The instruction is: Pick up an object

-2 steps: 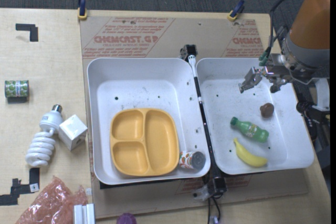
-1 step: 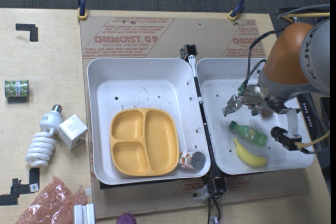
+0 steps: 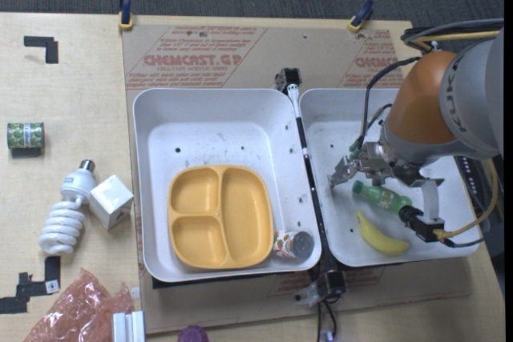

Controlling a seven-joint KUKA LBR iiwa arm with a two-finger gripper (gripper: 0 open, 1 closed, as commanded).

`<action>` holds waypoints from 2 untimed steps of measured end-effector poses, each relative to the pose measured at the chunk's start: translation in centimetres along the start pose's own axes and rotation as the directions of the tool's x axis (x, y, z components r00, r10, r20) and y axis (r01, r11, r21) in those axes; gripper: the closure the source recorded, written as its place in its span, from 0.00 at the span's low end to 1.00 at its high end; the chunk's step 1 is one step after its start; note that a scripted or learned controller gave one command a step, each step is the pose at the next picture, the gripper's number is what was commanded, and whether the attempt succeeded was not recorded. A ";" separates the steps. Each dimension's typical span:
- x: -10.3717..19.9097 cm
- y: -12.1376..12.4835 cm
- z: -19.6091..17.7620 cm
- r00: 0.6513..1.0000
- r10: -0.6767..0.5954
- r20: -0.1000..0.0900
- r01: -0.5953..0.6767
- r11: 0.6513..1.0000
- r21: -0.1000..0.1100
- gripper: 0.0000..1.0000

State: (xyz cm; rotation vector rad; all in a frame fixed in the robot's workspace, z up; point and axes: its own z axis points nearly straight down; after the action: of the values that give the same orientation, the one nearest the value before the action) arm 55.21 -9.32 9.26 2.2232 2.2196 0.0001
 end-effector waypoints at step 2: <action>-7.8 -1.6 -0.8 1.000 -0.001 0.000 0.001 1.000 -0.001 1.00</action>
State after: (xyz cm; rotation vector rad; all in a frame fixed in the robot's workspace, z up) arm 53.60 -17.15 10.05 2.2218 2.2194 0.0008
